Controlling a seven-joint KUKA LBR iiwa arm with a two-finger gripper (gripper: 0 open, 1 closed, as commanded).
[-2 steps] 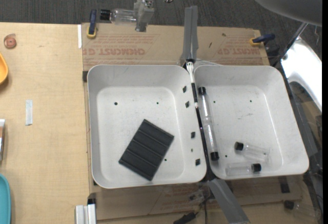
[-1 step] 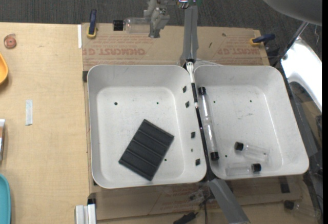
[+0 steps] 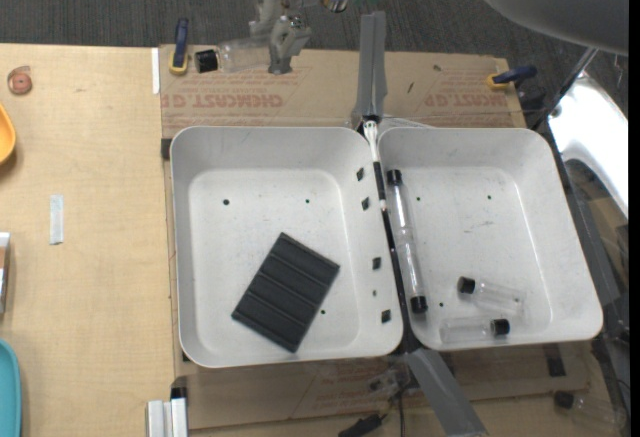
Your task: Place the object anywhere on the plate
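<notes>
The plate (image 3: pixel 287 290) is a black ribbed rectangle lying at an angle in the left bin (image 3: pixel 200 165), toward its front. My gripper (image 3: pixel 283 53) hangs high over the cardboard behind the left bin, far from the plate. It is shut on one end of a clear tube (image 3: pixel 240 55), which sticks out sideways to the left and ends in a black cap (image 3: pixel 206 60).
The right bin (image 3: pixel 540 175) holds three more clear black-capped tubes: a long one (image 3: pixel 402 235) along its left wall and two (image 3: pixel 488 293) (image 3: pixel 470 329) near the front. Clamps (image 3: pixel 180 45) (image 3: pixel 510 77) grip the cardboard's back edge. A grey post (image 3: pixel 371 65) rises between the bins.
</notes>
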